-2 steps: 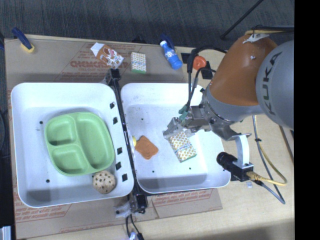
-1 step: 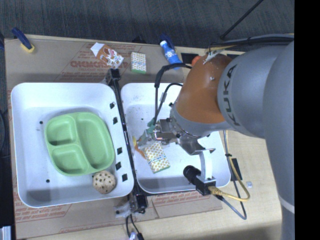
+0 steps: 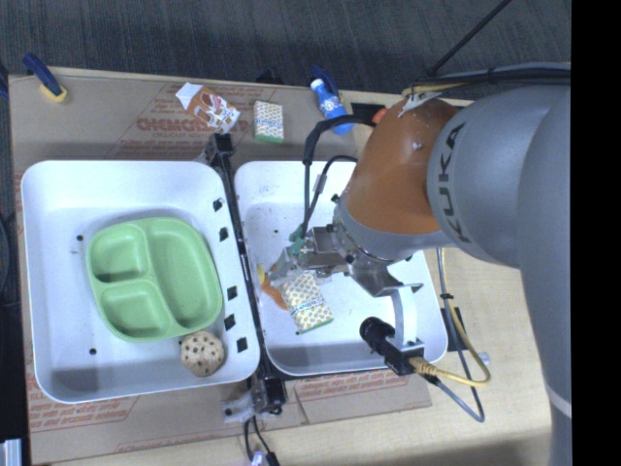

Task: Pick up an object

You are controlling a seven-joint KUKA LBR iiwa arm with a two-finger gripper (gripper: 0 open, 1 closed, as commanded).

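Note:
My gripper point(image 3: 299, 256) is low in the right bin point(image 3: 254, 202), reaching in from the right under the orange band. Beneath and beside it lies a small pile: a patterned yellow-and-white packet point(image 3: 309, 302) and an orange piece point(image 3: 272, 292) at its left. The gripper tip sits right over the top of this pile. The arm's wrist hides the fingertips. In the left bin point(image 3: 49, 202) rest a green divided plate point(image 3: 152, 277) and a chocolate-chip cookie point(image 3: 202, 353) near the front wall.
Outside the bins, on the cardboard at the back, lie a snack wrapper point(image 3: 207, 108) and a small green-dotted box point(image 3: 269, 120). Blue clamps point(image 3: 330, 97) hold the back edge. Cables and a black fitting point(image 3: 388, 346) hang at the right bin's front right.

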